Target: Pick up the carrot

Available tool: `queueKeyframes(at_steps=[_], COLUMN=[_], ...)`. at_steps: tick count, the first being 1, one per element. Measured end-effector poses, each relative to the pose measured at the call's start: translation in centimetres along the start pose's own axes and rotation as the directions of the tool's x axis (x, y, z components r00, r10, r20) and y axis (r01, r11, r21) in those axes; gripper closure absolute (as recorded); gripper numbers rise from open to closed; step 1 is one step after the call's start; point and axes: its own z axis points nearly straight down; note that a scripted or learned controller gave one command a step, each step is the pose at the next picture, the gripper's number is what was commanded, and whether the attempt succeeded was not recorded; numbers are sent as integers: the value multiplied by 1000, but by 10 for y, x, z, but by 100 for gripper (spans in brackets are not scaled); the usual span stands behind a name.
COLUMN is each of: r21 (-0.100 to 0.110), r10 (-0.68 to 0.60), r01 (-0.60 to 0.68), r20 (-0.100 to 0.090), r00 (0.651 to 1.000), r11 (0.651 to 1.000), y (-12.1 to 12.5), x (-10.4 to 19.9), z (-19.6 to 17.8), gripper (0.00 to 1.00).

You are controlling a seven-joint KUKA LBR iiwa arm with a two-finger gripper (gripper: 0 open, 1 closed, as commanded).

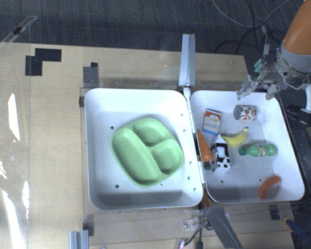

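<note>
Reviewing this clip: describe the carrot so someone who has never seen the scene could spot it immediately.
Look at the right bin, the one without the green tray. Against its left wall, beside the divider between the bins, lies the carrot: a slim orange stick with a dark green end. The black-and-white cow toy sits just right of it; the other orange item is stubbier, near the bin's lower right corner.

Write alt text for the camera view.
A carrot lies against the right bin's left wall, beside a toy cow, banana, green bottle and can. The gripper hovers open over the bin's far edge. The left bin holds a green divided plate.
</note>
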Motion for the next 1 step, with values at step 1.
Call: queueKeyframes(at_steps=[1], r21=[-1], r10=[-475], r01=[475], r20=[0], r00=[880], r11=[880], y=[15], x=[34], z=[68], gripper=[0])
